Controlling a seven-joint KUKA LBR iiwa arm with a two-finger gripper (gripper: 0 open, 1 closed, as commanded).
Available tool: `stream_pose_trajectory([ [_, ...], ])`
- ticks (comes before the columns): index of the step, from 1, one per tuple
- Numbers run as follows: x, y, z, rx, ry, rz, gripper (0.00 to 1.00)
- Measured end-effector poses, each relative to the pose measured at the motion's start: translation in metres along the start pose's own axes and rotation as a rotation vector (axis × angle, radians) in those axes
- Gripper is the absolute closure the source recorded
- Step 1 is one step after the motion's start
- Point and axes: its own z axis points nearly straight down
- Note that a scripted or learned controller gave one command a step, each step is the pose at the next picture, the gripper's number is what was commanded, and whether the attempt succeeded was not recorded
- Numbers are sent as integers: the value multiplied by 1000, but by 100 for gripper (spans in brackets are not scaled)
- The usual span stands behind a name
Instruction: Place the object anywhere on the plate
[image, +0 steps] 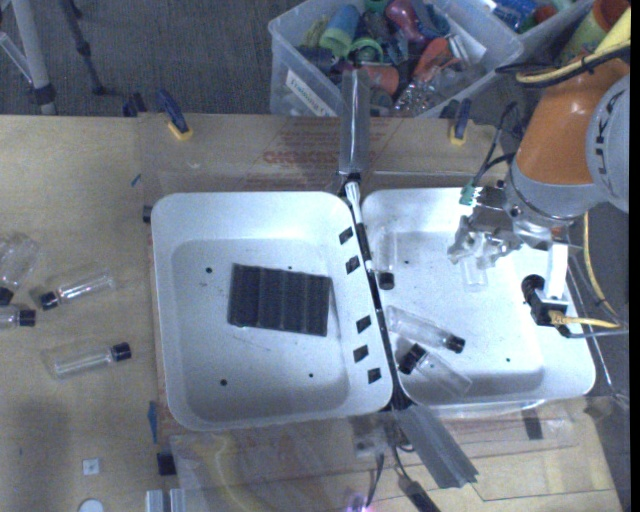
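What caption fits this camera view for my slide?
Pincer poised over the right bin near clear vials; the dark plate lies in the left bin.

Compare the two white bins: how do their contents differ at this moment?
The left bin bears a dark ribbed plate, lying flat; the right bin bears clear vials with black caps near its left wall. The gripper hangs over the right bin, not the left. Both are shallow and white.

Clear vials (78, 290) loose on tabletop (70, 180) left of bins, clear tub (400, 50) of colourful items behind, blue clamps (175, 118) at bench edge.
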Motion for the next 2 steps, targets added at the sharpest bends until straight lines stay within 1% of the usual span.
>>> stream_pose_trajectory([
  [1, 95, 11, 20, -1, -1, -51, 100],
  [2, 160, 35, 11, 0, -2, 528, 100],
])
